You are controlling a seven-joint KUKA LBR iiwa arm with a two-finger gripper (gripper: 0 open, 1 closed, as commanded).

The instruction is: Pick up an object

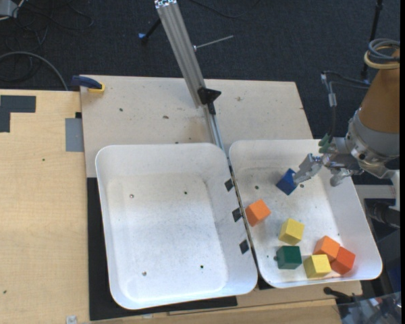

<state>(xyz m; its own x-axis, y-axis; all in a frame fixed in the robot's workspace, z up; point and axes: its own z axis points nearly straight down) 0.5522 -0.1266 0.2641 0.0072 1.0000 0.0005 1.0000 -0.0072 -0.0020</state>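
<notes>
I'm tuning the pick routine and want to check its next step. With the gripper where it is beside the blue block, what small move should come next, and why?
Probably a short shift toward the blue block to centre over it before descending. The gripper sits at the block's right edge in the right bin, so closing now would likely miss. Whether it already touches the block is unclear from this view.

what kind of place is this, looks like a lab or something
Most likely a robotics lab set up for grasping trials. A robot arm reaches over two white bins, the right one holding coloured blocks such as a blue block, and loose cables run across the dark floor.
</notes>
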